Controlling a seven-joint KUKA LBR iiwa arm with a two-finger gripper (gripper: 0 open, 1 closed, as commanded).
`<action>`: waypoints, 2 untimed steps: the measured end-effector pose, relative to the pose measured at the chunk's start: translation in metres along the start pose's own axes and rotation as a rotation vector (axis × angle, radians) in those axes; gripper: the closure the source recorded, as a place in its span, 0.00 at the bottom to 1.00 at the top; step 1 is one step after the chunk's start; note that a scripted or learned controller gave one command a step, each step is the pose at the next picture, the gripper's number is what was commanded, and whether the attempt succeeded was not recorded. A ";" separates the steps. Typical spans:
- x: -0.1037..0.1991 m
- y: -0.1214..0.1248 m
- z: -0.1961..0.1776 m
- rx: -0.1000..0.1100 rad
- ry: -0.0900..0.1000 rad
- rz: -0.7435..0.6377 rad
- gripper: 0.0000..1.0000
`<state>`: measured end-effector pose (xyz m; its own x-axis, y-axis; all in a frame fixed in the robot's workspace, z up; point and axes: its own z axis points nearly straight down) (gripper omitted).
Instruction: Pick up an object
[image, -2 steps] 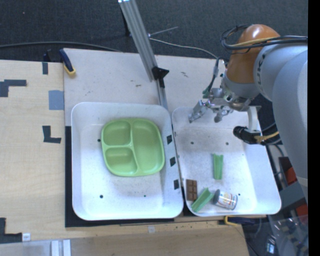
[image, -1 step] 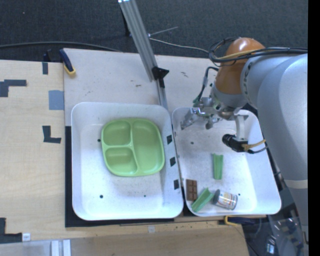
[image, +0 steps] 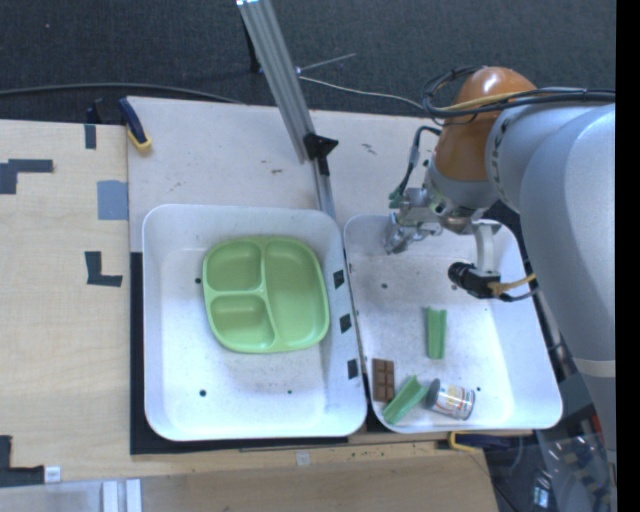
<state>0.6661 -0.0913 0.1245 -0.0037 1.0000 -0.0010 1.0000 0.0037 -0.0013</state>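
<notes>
gripper is hovering at the far end of the right bin, can't tell its grip state, and the green stick is lying below it toward the near side, long axis running near-to-far

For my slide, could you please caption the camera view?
Gripper hovers over right bin; green tray sits in left bin.

Two white bins are sitting side by side. One green divided plate is lying in the left; two green sticks, one brown block and one small can are lying in the right.
</notes>
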 end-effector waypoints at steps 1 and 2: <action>-0.004 0.007 -0.046 -0.005 0.000 0.002 1.00; -0.003 0.008 -0.081 -0.005 0.001 0.002 1.00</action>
<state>0.6744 -0.0944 0.2054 -0.0017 1.0000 -0.0003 1.0000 0.0017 0.0035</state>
